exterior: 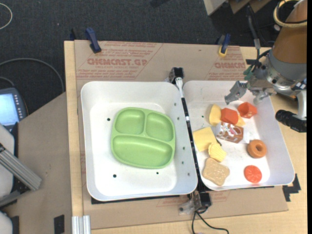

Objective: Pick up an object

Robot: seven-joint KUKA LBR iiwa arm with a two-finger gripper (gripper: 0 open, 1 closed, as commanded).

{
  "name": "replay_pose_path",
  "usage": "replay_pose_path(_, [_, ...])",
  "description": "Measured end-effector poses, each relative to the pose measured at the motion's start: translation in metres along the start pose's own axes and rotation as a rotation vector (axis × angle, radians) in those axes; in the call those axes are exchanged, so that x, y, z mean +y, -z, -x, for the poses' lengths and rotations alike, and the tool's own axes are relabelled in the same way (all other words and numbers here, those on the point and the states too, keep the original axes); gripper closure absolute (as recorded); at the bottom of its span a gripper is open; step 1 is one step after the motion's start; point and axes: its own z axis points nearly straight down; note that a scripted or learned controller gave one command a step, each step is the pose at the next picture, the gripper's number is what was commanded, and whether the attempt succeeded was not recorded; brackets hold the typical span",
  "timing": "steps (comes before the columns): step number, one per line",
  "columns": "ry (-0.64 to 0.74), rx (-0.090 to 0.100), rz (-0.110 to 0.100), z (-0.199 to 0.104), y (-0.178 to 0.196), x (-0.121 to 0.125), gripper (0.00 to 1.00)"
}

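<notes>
My gripper [248,95] hangs over the back of the right bin [280,152] with its two fingers spread open and nothing between them. Just below it lies a small red piece [247,110], beside an orange-red block [229,116] and a yellow wedge [215,115]. Further forward are a clear-wrapped item [232,132], a yellow cheese block [204,138], a yellow chip [217,152], a slice of toast [215,171], a brown donut [257,148] and a red slice [252,173].
The left bin [95,130] holds a green divided plate [144,137]. A black divider bar [185,118] runs between the bins. The arm's body [290,52] stands over the bench's right back corner. Clamps [92,39] grip the board's far edge.
</notes>
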Motion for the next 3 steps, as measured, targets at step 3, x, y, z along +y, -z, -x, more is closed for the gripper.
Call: replay_pose_path(3, [-0.003,0.002,-0.007,0.047,-0.146,-0.042,0.00])
